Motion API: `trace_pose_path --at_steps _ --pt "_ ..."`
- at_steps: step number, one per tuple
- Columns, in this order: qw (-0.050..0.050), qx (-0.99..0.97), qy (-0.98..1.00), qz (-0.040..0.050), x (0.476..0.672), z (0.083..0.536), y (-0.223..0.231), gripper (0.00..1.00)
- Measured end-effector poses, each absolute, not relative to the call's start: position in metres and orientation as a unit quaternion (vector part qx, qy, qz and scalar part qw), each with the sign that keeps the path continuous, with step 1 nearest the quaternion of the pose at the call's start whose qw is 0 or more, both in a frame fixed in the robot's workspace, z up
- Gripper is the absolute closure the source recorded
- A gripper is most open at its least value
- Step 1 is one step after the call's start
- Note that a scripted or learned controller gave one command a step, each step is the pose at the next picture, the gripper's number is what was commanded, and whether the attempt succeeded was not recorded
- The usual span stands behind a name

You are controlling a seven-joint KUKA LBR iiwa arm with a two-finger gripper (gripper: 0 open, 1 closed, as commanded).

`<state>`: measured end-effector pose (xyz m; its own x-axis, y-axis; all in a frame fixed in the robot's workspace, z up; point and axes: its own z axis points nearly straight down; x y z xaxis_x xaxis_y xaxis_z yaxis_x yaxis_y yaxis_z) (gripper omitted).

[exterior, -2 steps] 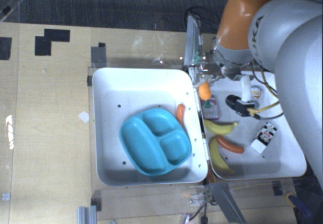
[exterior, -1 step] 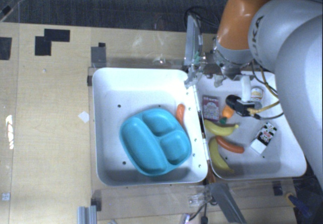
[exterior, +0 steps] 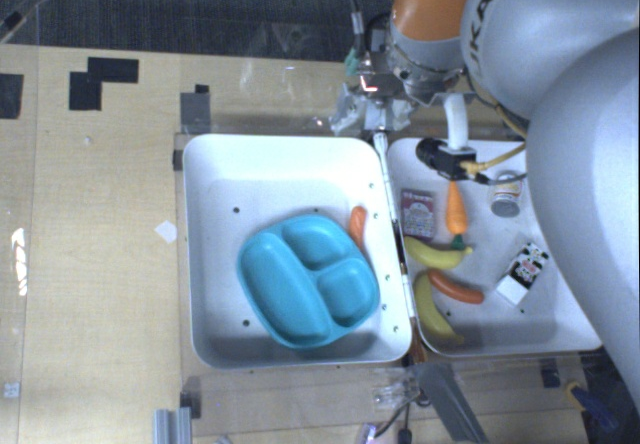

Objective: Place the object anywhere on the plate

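Small orange carrot (exterior: pixel 357 225) beside blue plate (exterior: pixel 308 279)

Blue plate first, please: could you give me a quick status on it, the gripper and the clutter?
Gripper above bins' far edge. Blue plate in left bin, sausage beside it. Bananas, carrot in right bin.

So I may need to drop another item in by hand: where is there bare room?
Bare floor runs along the left bin left of the plate, and along its top. The right bin is crowded around the bananas, freer at its bottom right.
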<state>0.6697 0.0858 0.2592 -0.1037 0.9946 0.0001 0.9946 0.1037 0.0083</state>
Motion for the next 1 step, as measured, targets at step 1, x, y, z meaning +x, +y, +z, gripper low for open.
trace_pose_path --at_steps 1 --pt "0.002 0.635 0.773 0.0015 0.6695 0.226 0.0677 0.0"
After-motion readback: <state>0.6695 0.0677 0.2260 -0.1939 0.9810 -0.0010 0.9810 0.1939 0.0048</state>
